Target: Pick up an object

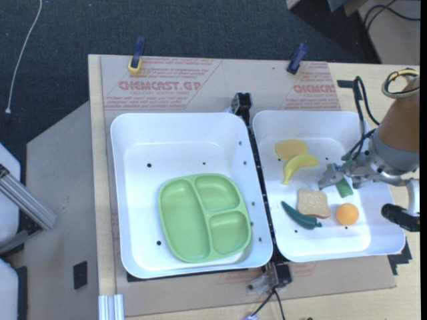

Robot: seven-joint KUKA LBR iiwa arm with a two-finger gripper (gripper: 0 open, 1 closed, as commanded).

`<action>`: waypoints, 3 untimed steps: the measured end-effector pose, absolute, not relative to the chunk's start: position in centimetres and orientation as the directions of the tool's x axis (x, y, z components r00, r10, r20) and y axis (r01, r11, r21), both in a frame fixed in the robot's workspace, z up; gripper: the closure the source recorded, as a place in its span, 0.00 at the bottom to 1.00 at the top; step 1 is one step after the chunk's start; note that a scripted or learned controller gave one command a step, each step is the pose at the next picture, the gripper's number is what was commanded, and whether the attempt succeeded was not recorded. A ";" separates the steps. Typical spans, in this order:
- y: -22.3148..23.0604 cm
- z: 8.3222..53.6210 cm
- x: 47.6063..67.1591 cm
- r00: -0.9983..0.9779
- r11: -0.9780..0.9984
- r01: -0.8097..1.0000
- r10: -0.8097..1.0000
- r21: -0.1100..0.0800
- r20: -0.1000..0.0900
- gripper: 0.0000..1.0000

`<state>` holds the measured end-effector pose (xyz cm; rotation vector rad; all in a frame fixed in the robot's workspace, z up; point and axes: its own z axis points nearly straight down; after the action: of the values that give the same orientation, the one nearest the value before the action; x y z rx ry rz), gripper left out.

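My gripper (335,177) hangs low over the right bin (320,245), reaching in from the right. A small green object (343,189) lies right under or against its tip; I cannot tell whether it is gripped. Just left of the gripper lie a yellow banana (298,166) and a pale yellow piece (290,149). In front of it are a slice of bread (313,203), a dark green pepper (300,217) and an orange (347,213).
The left bin (133,152) holds a light green divided plate (203,215). A black clip (241,103) sits at the back where the two bins meet. The orange-banded arm (400,129) stands over the right bin's right wall.
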<state>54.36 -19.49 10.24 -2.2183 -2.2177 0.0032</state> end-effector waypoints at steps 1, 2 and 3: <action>-19.5 11.5 54.5 0.000 0.000 1.000 1.000 0.000 0.000 1.00; -20.2 15.7 54.5 0.001 -0.001 1.000 1.000 0.002 -0.001 1.00; -20.9 21.5 55.2 0.000 0.001 1.000 1.000 0.008 -0.004 1.00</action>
<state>55.22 -20.94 21.53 -2.2268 -2.2279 -0.0037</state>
